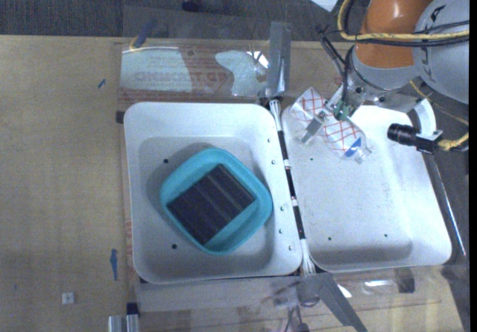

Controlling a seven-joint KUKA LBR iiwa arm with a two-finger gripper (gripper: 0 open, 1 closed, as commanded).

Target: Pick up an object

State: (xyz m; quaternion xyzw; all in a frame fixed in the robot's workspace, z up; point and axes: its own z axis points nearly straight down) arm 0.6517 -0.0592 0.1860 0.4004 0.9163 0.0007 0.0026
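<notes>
Tool over a crumpled wrapper at the back of the right bin.

We see the crumpled white wrapper with red crisscross lines (328,123) lying at the far left corner of the right shallow white bin (373,211), and the two-finger tool (326,118) sits directly over it, a metal finger (313,127) slanting down onto it. We cannot tell whether its fingers are spread or closed. We judge a good grasp needs the fingers to straddle a raised fold, then lift straight up, clear of the bin wall. The left bin (141,129) holds a turquoise plastic dish with a dark ribbed insert (215,200), both bins on the wooden counter (59,174).
</notes>
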